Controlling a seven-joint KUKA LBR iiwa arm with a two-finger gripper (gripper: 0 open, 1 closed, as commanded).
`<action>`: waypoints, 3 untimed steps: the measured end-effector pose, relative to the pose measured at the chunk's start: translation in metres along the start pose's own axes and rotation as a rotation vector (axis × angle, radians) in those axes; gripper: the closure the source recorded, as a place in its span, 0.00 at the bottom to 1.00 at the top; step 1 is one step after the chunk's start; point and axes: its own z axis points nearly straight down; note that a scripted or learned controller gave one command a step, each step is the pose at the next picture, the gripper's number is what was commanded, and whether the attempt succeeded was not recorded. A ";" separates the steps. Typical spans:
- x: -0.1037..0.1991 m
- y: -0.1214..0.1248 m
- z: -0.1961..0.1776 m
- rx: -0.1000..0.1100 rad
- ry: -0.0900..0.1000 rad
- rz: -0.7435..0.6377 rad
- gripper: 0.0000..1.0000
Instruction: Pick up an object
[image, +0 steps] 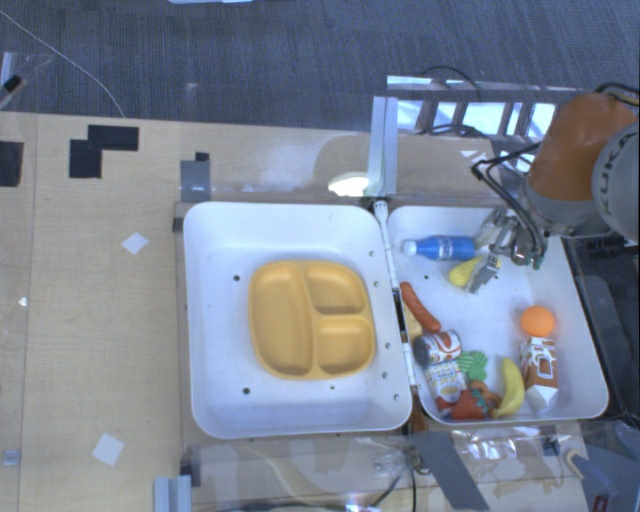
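Observation:
My gripper (487, 257) hangs low over the back of the right bin (585, 330), and its fingers look open with nothing between them. A blue bottle (440, 247) lies on its side just to the left of it. A small yellow fruit (461, 272) rests beside the lower fingertip, and I cannot tell whether they touch. Further forward in the same bin lie a red sausage (420, 307), a can (438, 350), an orange (538, 321), a small carton (541, 362) and a banana (511, 388).
A yellow divided plate (310, 318) sits in the middle of the left bin (215, 300). A metal divider (383, 150) stands behind the wall between the bins. A green toy (470, 364) and a red toy (468, 404) crowd the right bin's front left corner.

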 end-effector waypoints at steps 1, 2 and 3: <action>-0.004 0.003 -0.015 -0.003 -0.021 -0.004 1.00; 0.009 0.033 -0.087 -0.007 -0.015 0.326 1.00; 0.065 0.102 -0.098 -0.007 -0.006 0.615 1.00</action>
